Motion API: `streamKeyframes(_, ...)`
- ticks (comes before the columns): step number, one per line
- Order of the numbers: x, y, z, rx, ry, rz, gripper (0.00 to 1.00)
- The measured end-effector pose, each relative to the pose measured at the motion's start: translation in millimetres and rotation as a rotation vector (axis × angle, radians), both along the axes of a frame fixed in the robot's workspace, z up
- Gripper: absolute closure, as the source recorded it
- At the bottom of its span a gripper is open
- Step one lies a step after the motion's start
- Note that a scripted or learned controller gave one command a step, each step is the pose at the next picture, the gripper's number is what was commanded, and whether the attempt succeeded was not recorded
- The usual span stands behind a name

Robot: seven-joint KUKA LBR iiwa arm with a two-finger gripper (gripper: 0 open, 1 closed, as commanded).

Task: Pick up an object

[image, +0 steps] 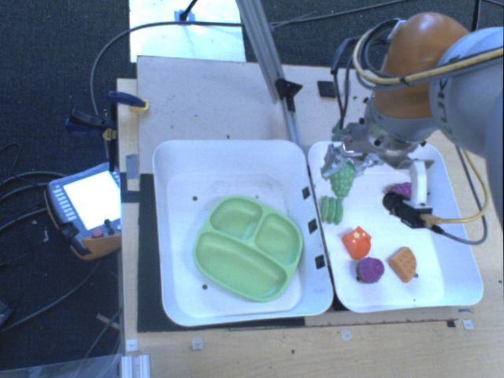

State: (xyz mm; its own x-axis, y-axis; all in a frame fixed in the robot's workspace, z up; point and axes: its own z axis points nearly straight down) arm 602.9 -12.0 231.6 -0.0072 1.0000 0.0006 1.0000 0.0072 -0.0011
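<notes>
Gripper (340,164) hovering over green broccoli toy (343,181), above pea pod (331,209); finger state impossible to tell. Toy looking light, bumpy, probably rigid; pinching across crown seeming best.

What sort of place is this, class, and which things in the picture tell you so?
Most likely a robotics lab or test bench, not a kitchen. A robot arm with loose cables reaches over two white bins, the food is toy pieces such as a green toy, and a handheld control pendant lies on the carpet.

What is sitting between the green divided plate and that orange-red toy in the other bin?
In the camera view, between the green plate and the orange-red toy lie the two bins' adjoining rims and a small green pod-like toy.
</notes>
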Motion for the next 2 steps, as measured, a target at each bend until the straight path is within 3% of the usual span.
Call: streamKeyframes(2,-67,80,-11,0.001,0.002,0.001,1.00)
